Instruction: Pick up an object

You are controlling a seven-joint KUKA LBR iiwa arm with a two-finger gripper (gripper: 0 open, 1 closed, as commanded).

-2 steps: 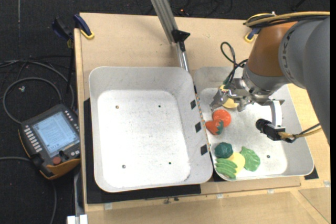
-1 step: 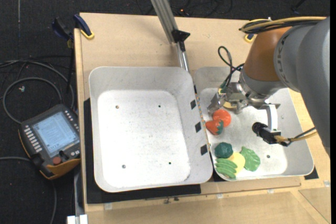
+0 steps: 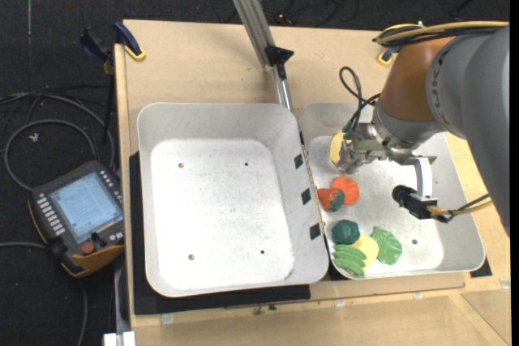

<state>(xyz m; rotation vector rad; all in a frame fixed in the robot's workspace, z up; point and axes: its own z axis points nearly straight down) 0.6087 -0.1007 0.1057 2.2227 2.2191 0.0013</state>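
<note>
My gripper [image 3: 349, 161] hangs low over the left part of the right bin [image 3: 454, 255], reaching in from the right. A pale yellow object [image 3: 336, 147] lies right against its left side, partly hidden by it. Just below the gripper sit an orange round toy [image 3: 347, 190] and a red piece [image 3: 328, 198], touching each other. Whether anything is held cannot be seen from this angle.
Near the right bin's front edge lie a dark green lump [image 3: 346, 232], a yellow piece [image 3: 366, 246], a light green leafy toy [image 3: 388, 246] and a green pod [image 3: 350, 258]. The left bin [image 3: 154, 134] stands alongside. A slanted metal pole [image 3: 247, 4] crosses behind.
</note>
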